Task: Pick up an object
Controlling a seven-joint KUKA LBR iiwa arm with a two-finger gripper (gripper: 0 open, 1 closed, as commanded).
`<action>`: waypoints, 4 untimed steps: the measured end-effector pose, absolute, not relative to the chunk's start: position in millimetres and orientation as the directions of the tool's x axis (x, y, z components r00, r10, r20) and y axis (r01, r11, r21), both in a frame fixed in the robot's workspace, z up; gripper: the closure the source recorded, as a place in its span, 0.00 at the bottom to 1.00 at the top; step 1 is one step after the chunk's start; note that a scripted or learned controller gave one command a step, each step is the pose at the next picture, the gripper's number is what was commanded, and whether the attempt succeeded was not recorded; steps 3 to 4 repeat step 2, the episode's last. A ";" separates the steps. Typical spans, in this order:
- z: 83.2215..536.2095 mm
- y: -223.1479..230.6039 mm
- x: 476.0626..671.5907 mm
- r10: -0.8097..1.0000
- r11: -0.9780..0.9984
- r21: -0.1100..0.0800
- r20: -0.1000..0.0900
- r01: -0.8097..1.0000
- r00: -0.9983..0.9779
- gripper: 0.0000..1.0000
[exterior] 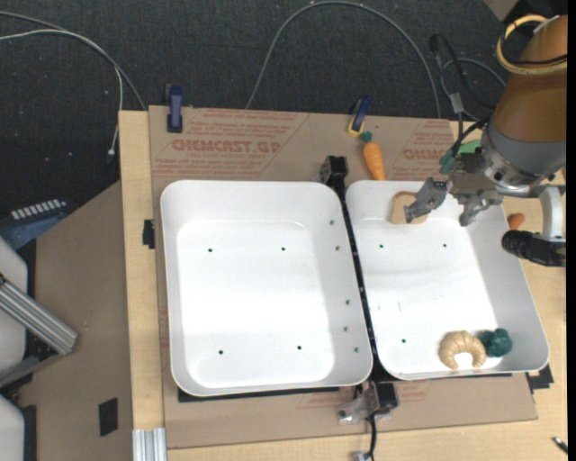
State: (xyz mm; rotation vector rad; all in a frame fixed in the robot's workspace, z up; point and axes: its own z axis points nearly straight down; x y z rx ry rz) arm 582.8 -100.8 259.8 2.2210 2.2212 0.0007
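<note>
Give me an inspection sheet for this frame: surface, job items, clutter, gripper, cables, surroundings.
Surface: brown cardboard-covered bench bearing two shallow white bins, left bin and right bin, side by side.
Job's things: tan croissant-shaped toy and small teal object touching it, both in the right bin's near right corner; tan rounded object at that bin's far edge.
Clutter: orange carrot-shaped toy on the bench beyond the right bin; blue clamps at the bench's far edge.
Gripper: two-finger gripper over the right bin's far end, fingers open, nothing between them.
Cables: thin white cables arching over the dark floor.
Surroundings: dark carpet.
</note>
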 end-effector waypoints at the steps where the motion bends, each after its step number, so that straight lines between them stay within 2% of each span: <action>1: 246.3 -120.5 504.2 1.000 -0.003 -0.001 0.000 1.000 0.003 0.00; 4: 246.4 -119.3 505.4 1.000 0.000 0.001 0.000 1.000 0.000 0.00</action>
